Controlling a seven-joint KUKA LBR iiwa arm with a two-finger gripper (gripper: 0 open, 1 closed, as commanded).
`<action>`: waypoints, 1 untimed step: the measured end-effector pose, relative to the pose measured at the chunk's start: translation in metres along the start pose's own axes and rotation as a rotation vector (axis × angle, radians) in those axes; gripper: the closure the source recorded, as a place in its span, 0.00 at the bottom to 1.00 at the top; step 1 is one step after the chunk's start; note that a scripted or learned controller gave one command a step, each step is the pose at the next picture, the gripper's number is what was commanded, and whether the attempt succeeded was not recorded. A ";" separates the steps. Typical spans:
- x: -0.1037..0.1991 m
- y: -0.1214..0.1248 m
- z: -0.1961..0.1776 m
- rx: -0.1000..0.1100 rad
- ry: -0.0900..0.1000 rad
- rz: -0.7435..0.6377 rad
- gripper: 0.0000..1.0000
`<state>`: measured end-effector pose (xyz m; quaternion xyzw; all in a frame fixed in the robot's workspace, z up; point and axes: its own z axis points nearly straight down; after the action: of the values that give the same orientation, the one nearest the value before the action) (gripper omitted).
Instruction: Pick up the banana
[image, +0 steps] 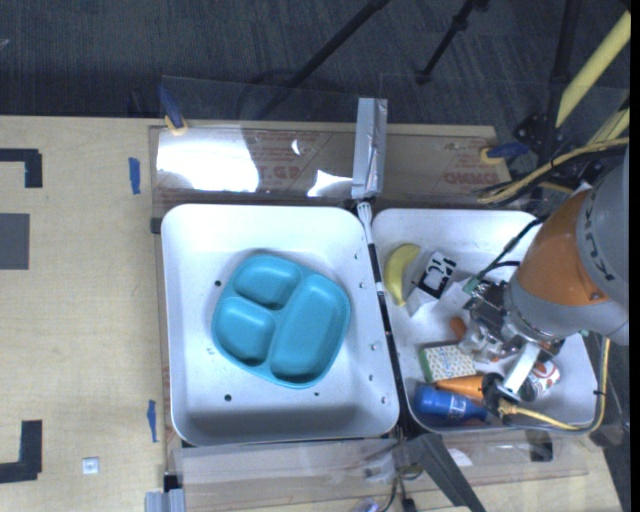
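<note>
- A blue sectioned tray (282, 318) is lying in the left bin (190, 250), well to the left of the gripper (488, 335).
- The banana (401, 271) is lying in the right bin (570, 400) against the divider, up and to the left of the gripper, apart from it.
- A blue bottle (447, 404) and an orange piece (462, 384) are lying just below the gripper.
- The gripper is hanging low over the clutter; whether it is gripping anything I cannot tell.
</note>
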<state>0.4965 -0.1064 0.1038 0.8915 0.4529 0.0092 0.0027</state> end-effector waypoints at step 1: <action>0.003 -0.021 -0.100 0.014 -0.017 0.185 1.00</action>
<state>0.4793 -0.0921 0.2040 0.9296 0.3685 -0.0013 -0.0006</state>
